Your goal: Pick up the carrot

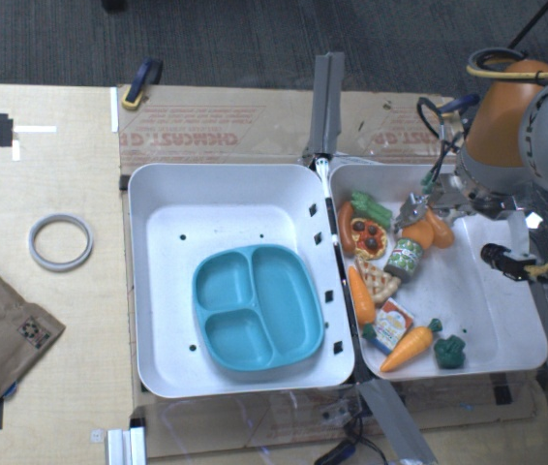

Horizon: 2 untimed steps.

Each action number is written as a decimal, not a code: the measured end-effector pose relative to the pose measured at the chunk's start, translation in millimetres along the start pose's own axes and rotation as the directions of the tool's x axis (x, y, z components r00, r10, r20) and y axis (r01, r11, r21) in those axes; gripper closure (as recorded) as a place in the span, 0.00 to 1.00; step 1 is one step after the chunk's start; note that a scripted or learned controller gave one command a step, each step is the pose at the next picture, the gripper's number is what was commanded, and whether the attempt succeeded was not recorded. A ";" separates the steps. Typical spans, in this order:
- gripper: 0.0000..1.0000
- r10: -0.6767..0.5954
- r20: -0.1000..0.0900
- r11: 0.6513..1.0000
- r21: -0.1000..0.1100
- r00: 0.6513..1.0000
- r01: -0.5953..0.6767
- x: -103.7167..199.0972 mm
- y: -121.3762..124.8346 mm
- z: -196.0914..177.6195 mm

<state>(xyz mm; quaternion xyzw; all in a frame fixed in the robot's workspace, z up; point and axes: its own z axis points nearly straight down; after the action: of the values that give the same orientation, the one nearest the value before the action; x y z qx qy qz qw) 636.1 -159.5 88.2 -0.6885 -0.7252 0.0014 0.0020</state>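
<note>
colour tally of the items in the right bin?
Right bin, as far as the clutter lets me tell:
Orange: 3 – carrot, long orange piece, orange item by the gripper
Green: 3 – broccoli, leafy piece, can
Mixed: 3 – pizza slice, waffle, carton
Total: 9

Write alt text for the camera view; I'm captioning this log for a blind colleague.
The grey and orange arm's gripper hovers over the right bin, above toy food, while the carrot lies near the bin's front edge, untouched. The left bin holds a blue divided plate; a tape roll sits on the bench.
</note>
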 end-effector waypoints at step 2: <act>0.00 0.002 0.001 1.000 0.002 1.000 -0.002 -1.1 0.4 -5.8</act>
<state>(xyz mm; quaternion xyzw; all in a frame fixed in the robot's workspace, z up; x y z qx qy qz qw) 636.5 -160.5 94.0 -0.6892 -0.7246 0.0022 0.0024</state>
